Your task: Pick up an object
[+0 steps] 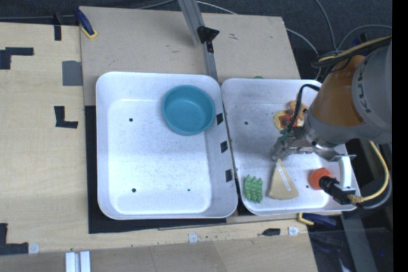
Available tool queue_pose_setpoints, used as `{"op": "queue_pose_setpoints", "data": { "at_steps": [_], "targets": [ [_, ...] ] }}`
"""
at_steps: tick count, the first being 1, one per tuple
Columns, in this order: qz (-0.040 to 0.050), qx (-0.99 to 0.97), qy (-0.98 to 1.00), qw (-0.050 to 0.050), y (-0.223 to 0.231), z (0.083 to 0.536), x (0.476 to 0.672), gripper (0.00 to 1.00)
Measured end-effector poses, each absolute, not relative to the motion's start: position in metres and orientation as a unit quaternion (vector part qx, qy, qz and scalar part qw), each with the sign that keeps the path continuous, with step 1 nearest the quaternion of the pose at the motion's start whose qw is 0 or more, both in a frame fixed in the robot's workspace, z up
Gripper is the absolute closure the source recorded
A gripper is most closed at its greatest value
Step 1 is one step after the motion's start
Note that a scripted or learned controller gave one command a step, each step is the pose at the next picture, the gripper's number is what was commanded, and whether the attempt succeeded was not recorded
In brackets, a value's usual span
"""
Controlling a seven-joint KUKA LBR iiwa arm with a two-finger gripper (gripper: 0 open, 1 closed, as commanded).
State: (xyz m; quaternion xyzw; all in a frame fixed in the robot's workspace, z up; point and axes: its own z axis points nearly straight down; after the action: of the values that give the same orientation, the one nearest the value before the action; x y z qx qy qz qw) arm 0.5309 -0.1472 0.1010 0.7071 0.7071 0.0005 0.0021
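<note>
Green and nubbly, a small plastic piece [253, 188] is lying at the right bin's [255, 99] near rim, beside a tan wedge [282, 183] and an orange-red toy [319, 178] at four o'clock. We are hovering our gripper [282, 148] just above the wedge's tip; whether it is released or clenched, we cannot tell. We are risking a slide off that smooth slant. Farther, at ten o'clock, a glossy blue bowl [189, 109] is sitting in the left bin [115, 137].

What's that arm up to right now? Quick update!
Gripper low in right bin, above tan wedge. Nothing seen held. Green piece, orange item nearby.
</note>
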Motion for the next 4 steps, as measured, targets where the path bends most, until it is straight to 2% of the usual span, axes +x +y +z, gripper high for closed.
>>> {"op": "queue_pose_setpoints", "data": {
  "at_steps": [1, 3, 4],
  "targets": [
    [0.0011, 0.707, 0.708, 0.002, -0.142, 0.162, 0.532, 1.00],
    [0.0009, 0.707, 0.707, 0.001, -0.138, 0.253, 0.536, 1.00],
    [0.0002, 0.705, 0.709, -0.001, -0.083, 0.256, 0.551, 1.00]
  ]
}}
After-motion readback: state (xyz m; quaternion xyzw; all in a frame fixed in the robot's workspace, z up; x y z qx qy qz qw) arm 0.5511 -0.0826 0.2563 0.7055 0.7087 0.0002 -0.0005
